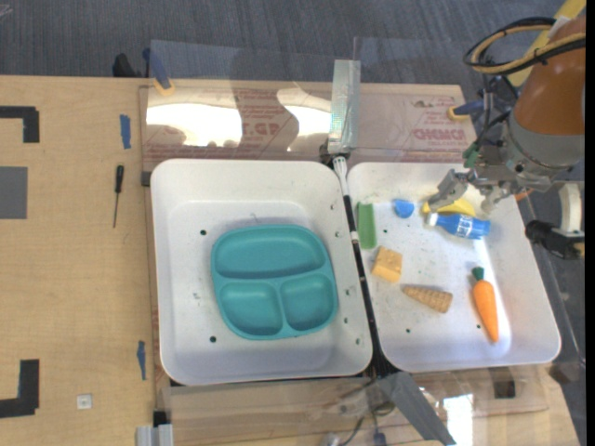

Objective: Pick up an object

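In the right bin [530, 342] lie several small items: a blue bottle with a yellow end [462, 224], a small blue piece [403, 208], a green stick [366, 224], a yellow wedge [388, 265], a waffle cone [428, 296] and a carrot [485, 309]. My gripper [469, 191] hangs over the bin's far right part, just above and behind the blue bottle. Its fingers [447, 190] are spread open, and nothing sits between them.
The left bin [177, 212] holds a teal divided plate [273, 280]. A clear plastic wall [344, 110] rises behind both bins. The arm's orange band and cables [548, 91] stand over the right bin's far corner.
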`<state>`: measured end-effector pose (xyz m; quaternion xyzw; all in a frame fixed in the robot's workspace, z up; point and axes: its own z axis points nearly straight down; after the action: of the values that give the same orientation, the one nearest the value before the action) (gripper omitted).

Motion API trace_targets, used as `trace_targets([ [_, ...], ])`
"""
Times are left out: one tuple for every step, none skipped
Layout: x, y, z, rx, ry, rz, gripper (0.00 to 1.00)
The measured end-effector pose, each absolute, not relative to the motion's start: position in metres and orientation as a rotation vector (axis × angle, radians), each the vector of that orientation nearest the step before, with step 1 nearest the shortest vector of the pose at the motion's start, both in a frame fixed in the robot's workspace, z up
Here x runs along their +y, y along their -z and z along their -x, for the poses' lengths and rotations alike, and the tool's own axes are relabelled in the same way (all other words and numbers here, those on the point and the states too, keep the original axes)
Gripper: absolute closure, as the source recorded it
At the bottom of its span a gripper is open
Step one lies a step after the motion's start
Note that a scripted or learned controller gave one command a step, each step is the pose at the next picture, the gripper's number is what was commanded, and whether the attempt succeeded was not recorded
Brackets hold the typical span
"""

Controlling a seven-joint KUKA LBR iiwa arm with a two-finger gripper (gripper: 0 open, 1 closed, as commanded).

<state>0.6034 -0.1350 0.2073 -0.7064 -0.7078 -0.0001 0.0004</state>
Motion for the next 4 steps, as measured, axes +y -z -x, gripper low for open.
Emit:
trace_targets([
  [-0.187,-0.094,-0.574,-2.315,-0.009,2.112,0.0],
  [-0.219,-0.133,-0.499,-2.154,0.007,2.277,0.0],
  [-0.197,-0.088,-0.502,-2.09,0.013,2.344,0.0],
  [-0.2,-0.099,-0.502,-2.09,0.012,2.354,1.0],
])
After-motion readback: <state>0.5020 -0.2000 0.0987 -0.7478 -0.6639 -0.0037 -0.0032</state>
